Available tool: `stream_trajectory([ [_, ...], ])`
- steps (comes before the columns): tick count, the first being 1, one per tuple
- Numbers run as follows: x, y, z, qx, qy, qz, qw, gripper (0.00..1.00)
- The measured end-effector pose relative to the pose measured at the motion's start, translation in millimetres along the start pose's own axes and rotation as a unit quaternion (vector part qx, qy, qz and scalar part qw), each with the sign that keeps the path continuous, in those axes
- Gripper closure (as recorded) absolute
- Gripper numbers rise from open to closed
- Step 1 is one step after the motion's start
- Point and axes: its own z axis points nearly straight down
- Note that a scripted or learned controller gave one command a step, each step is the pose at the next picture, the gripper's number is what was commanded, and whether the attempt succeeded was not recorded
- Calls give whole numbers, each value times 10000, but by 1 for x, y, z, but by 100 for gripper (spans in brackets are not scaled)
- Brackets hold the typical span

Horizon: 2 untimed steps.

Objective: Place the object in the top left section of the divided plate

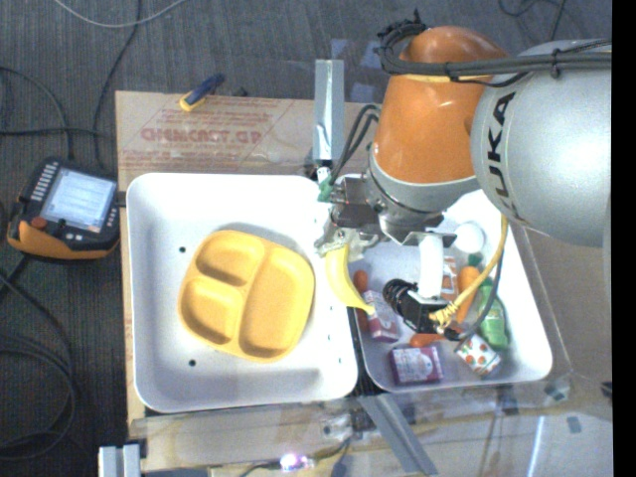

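Yellow curved toy banana (344, 274), seemingly smooth plastic, hangs at a slant in the camera view over the wall where the two bins meet. Its upper tip is tucked right under the gripper (343, 229) and its lower tip points down into the right-hand shallow white bin (537, 351). Whether the gripper is clamped on that upper tip or only poised above it I cannot tell, because the grey and orange arm covers the contact.

The round yellow divided plate (248, 296) lies in the middle of the left-hand shallow white bin (159, 366), near the banana but apart from it. Its top left section (233, 256) is bare.

By its looks the banana is light, stiff and hollow, not fragile, with a slick skin that may slip or swivel. A hold at one tip would let it swing, so I judge the thicker middle of the curve, taken across its narrow width, to be the safer place. A purple packet (417, 364) and a red and white cube (479, 356) lie further along in the right bin, away from the banana.
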Motion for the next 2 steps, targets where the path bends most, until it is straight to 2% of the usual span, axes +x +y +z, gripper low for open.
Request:
stream_trajectory([
  [1,69,-27,53,18,-5,792,9969,100],
  [2,81,-3,37,17,-1,502,9987,100],
])
